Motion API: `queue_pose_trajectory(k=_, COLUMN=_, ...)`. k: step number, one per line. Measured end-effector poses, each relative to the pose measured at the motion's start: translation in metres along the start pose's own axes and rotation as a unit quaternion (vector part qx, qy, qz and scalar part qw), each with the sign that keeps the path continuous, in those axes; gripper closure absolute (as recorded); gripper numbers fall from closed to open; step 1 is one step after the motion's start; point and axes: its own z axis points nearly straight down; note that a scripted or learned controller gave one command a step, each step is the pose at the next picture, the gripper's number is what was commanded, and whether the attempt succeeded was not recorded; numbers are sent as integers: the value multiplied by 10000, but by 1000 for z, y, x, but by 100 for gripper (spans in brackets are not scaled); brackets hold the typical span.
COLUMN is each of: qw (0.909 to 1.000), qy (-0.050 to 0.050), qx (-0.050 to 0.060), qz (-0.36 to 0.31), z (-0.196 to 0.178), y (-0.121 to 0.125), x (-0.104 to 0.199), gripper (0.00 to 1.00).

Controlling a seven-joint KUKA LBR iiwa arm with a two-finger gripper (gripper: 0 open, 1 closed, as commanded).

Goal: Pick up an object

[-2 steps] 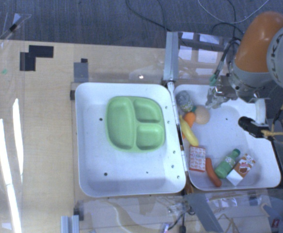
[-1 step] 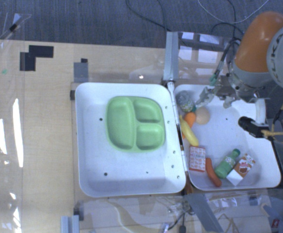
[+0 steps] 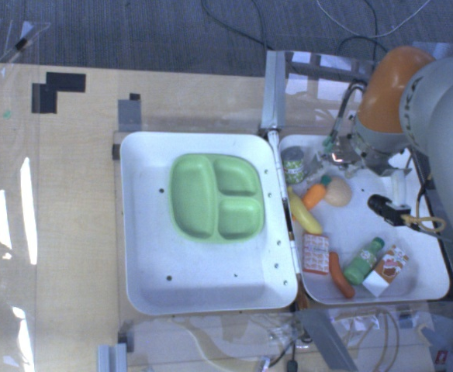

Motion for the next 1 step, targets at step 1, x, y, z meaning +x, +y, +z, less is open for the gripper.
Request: queue_pose_trajectory(k=1, qw=9999, qy=-34, qx=-18, qz=-149, z=13, y=-2, x=0, gripper=0)
